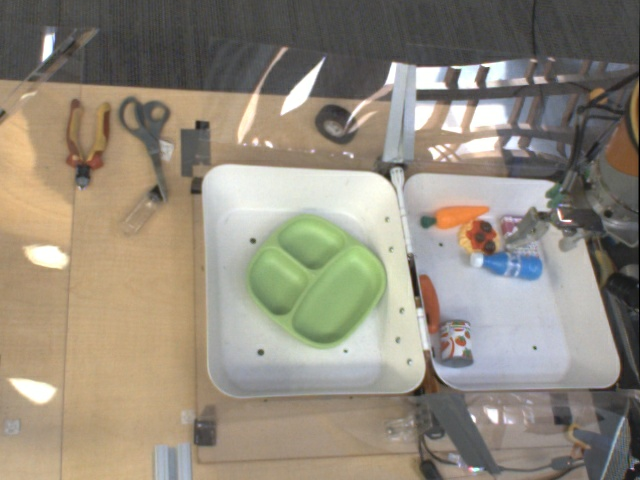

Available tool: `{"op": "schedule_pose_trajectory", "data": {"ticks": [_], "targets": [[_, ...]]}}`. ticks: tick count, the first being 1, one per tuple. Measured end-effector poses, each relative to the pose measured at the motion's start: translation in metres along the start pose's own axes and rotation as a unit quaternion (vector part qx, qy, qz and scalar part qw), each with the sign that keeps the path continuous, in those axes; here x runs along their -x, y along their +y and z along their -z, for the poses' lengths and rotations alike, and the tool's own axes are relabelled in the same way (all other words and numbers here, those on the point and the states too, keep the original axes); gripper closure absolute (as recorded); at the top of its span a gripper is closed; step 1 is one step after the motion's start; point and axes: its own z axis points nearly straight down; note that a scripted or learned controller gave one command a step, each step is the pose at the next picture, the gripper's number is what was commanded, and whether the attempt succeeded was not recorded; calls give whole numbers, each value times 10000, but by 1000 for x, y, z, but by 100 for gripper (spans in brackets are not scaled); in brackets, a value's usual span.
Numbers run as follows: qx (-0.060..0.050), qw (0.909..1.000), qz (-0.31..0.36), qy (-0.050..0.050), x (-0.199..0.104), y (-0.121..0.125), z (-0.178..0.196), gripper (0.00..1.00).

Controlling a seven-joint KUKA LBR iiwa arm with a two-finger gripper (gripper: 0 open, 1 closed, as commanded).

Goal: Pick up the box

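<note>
The box (455,340) is small and white with red and dark print. It stands in the near left corner of the right bin (560,358). My gripper (543,234) hovers over the far right part of that bin, well away from the box and up-right of it. Its two metal fingers (522,230) are spread open with nothing between them. They hang just above a blue bottle (510,265). The grey arm (612,183) comes in from the right edge.
An orange carrot (460,215), a yellow and red toy (480,236) and a small pink item (511,224) lie in the far part of the right bin. A red sausage-shaped piece (430,303) lies along its left wall. A green divided plate (316,280) sits in the left bin (230,358).
</note>
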Motion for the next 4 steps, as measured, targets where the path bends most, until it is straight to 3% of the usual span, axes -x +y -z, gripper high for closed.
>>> {"op": "schedule_pose_trajectory", "data": {"ticks": [1,2,3,4], "targets": [[73,10000,-63,-24,29,44,-117,0],[99,9997,208,-63,30,54,-121,0],[-102,9983,579,-10,36,77,-124,0],[-63,9981,609,-31,35,80,-111,100]]}}
